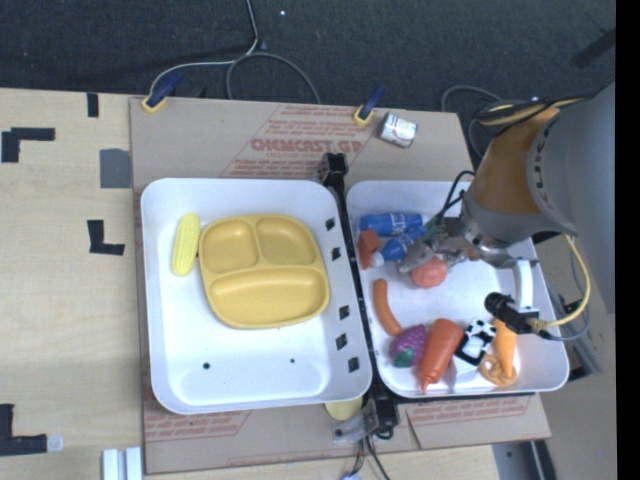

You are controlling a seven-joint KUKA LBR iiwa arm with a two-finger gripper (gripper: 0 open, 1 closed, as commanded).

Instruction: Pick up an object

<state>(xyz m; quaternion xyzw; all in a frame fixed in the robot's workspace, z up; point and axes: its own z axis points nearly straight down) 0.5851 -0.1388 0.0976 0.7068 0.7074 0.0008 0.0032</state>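
I reach in from the right over the right bin (556,373), and my gripper (432,253) is low, just above a pink round object (429,274) near the middle of this bin. How wide my jaws are I cannot tell, because my wrist and some dark parts cover them; I cannot see that anything is between them.

Just to the left of my gripper lies a blue bottle (391,224), with a small red piece (367,247) beside it. Lower in the same bin there are an orange sausage (385,307), a purple grape bunch (407,345), a carrot (436,352) touching the grapes, a black and white block (477,340) and an orange curved object (501,357) at the right.

In the left bin (170,368) a yellow divided plate (264,270) lies, and a yellow corn cob (184,243) is just beside its left edge.
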